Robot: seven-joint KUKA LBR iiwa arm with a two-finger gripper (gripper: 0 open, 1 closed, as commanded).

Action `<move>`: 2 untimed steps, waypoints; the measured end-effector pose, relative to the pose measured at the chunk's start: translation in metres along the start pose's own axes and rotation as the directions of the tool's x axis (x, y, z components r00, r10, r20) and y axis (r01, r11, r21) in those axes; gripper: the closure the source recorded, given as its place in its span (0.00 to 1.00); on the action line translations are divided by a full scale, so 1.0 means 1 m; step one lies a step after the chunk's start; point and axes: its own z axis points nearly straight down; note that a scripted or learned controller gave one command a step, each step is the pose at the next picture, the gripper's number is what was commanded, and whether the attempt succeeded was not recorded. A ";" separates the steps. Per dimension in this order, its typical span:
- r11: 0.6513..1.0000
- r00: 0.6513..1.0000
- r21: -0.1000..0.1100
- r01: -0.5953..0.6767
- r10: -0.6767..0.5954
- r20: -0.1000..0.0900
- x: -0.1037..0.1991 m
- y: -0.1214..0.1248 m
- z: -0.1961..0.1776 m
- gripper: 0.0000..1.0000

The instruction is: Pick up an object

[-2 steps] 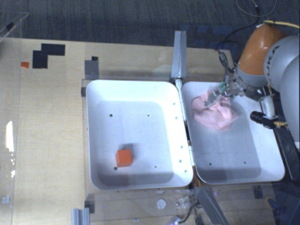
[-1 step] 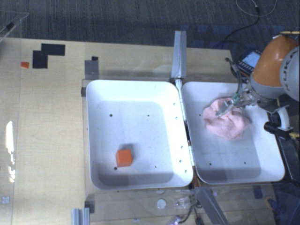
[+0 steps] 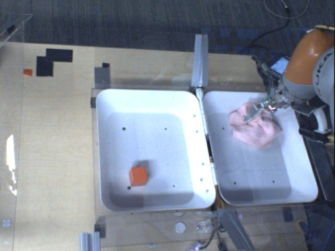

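A crumpled pink cloth (image 3: 257, 132) lies in the far half of the right bin (image 3: 261, 184). My gripper (image 3: 253, 114) reaches in from the right and sits low over the cloth's upper left part, touching or nearly touching it. The cloth still rests on the bin floor. A small orange cube (image 3: 138, 176) lies in the left bin (image 3: 157, 109), near its front left corner, far from the gripper.
A metal divider post (image 3: 199, 61) stands behind the seam between the two bins. Black blocks (image 3: 52, 60) and a small orange tag (image 3: 28, 72) lie on the wooden bench at the far left. Cables and the arm's orange-banded body (image 3: 309, 56) crowd the right side.
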 end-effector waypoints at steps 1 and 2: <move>0.953 0.954 0.022 0.301 -0.301 0.007 -0.001 -0.003 0.001 0.00; 0.922 0.922 -0.006 0.387 -0.387 0.009 0.081 0.006 0.002 0.00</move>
